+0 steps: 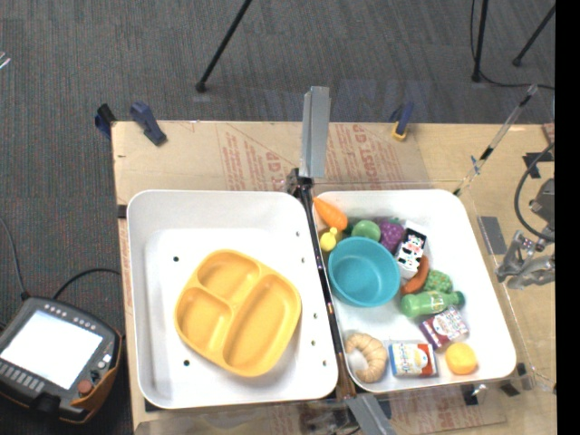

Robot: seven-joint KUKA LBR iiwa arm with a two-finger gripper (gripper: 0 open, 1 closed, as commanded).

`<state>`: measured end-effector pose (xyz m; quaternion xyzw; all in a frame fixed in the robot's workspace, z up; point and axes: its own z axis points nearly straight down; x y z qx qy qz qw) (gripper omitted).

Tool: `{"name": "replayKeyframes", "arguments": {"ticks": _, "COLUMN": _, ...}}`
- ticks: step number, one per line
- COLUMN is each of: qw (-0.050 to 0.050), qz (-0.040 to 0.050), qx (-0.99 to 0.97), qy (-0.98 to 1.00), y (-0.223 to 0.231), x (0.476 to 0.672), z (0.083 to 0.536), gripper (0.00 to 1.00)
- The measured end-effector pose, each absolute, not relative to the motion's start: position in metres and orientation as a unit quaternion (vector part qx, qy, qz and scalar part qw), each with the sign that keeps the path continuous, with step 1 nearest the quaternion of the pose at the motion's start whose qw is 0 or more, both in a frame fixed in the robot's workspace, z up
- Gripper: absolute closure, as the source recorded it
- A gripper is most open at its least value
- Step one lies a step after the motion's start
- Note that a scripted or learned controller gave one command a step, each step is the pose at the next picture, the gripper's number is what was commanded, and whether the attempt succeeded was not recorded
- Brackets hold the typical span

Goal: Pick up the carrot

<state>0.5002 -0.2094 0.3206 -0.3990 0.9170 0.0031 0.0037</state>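
The carrot (330, 213) is small and orange with a green stub. It lies in the far left corner of the right bin (480, 243), close to the wall between the two bins and just above a teal bowl (363, 273). A grey part of the arm with my gripper (527, 263) hangs at the right edge of the view. It is outside the right bin and well away from the carrot. Nothing shows in its grasp.
The right bin also holds a yellow lemon (328, 240), green vegetable (366, 229), purple grapes (391, 234), cow-print box (411, 247), green bottle (430, 299), bagel (366, 353), small carton (412, 359) and orange (461, 359). A yellow divided plate (238, 311) lies in the left bin (154, 234).
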Motion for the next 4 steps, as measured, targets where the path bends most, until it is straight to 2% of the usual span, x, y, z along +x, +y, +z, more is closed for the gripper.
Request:
{"name": "replayKeyframes", "arguments": {"ticks": 1, "qw": 0.001, "qz": 0.0022, "qx": -0.593, "qy": 0.805, "y": -0.210, "x": 0.493, "z": 0.312, "gripper": 1.00}}
{"name": "replayKeyframes", "arguments": {"ticks": 2, "qw": 0.001, "qz": 0.0034, "qx": -0.733, "qy": 0.680, "y": -0.210, "x": 0.477, "z": 0.309, "gripper": 1.00}}
{"name": "replayKeyframes", "arguments": {"ticks": 3, "qw": 0.003, "qz": 0.0057, "qx": -0.732, "qy": 0.682, "y": -0.209, "x": 0.478, "z": 0.317, "gripper": 1.00}}
{"name": "replayKeyframes", "arguments": {"ticks": 4, "qw": 0.002, "qz": 0.0022, "qx": -0.858, "qy": 0.513, "y": -0.208, "x": 0.480, "z": 0.336, "gripper": 1.00}}
